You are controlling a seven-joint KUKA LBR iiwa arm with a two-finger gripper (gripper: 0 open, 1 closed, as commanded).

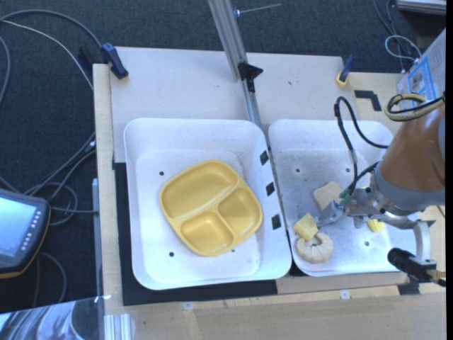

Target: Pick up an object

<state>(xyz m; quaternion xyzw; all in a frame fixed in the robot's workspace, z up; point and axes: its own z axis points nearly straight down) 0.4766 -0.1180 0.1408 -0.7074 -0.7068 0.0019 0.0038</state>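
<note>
Reaching in from the right, the grey arm with its orange band (419, 154) is seen lowered over the right shallow white bin (311, 144), its two-finger gripper (331, 215) brought down near the bin floor among three small items. The claw's state cannot be told — the tips are small and blurred against the items below, and nothing is clearly seen clamped by it.

Three things are gathered in the lower left part of the right bin. A pale tan block with a wedge-like shape (326, 193) lies just above and to the left of the gripper tip, so close that contact cannot be ruled in or out. A small yellow cube-like piece (306, 227) sits just left of the tip. Below it, a cream-coloured ring shaped like a small doughnut (314, 248) rests against the bin's lower rim, touching or nearly touching the yellow piece.

In the left shallow white bin (141, 140) a yellow plastic plate divided into three compartments (210, 207) is laid flat, turned at a slant, near the middle of the bin.

Black cables (347, 129) are looped from the arm across the upper part of the right bin. A grey metal pole (230, 34) is seen running down from the top edge to the gap between the two bins.
</note>
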